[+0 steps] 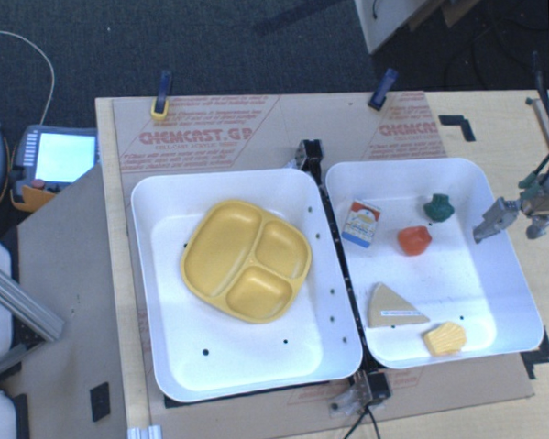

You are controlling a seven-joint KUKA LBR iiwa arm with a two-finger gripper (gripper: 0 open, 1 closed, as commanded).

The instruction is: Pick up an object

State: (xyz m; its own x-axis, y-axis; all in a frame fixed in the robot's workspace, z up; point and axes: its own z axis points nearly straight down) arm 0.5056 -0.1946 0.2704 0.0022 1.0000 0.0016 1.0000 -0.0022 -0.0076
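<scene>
The right bin (498, 276) holds a small white and orange carton (360, 223), a red round object (414, 241), a dark green object (438, 207), a tan wedge (394, 307) and a yellow lump (444, 338). My gripper (512, 227) hangs over the right rim of this bin, to the right of the green and red objects and apart from them. It is open, with nothing between its fingers. The arm runs off the view's right edge.
The left bin (172, 357) carries a yellow divided plate (246, 259). Both bins rest on a cardboard sheet (206, 135) held by blue clamps (161, 93) at the back. A tablet (60, 156) lies off the bench to the left.
</scene>
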